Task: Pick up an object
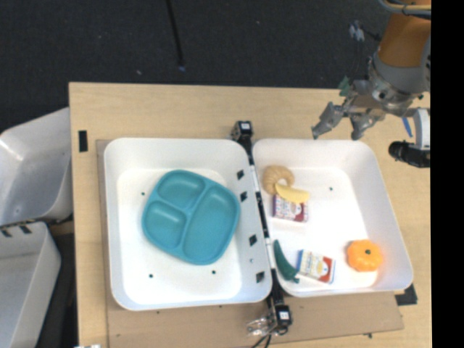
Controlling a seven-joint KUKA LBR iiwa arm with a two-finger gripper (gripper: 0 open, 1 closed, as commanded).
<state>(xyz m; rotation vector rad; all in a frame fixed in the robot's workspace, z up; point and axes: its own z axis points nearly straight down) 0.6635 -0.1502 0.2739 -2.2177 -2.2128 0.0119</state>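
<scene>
Camera view, one item set on a wooden bench (87, 114) bearing two shallow white bins side by side. Landmark: the divided teal plate (191, 225), lying flat in the left bin (116, 267). Right of the plate, across the shared rim, the right bin (377, 172) holds the candidate objects. Nearest the plate on its upper right: a tan bagel-like ring (275, 176), with a yellow banana piece (292, 193) touching its lower edge. Just below these, a small white carton with purple print (290, 209). To the plate's lower right, against the dividing rim: a dark green slender item (284, 261), and beside it a white box with orange and blue print (316, 267). Farthest right of the plate, near the bin's lower right corner: a small orange pumpkin (363, 256), apart from the box. The gripper (343, 125) hangs far to the plate's upper right, above the right bin's back rim, fingers spread apart with nothing between them; grey wrist and orange band (402, 38) rise behind it.
</scene>
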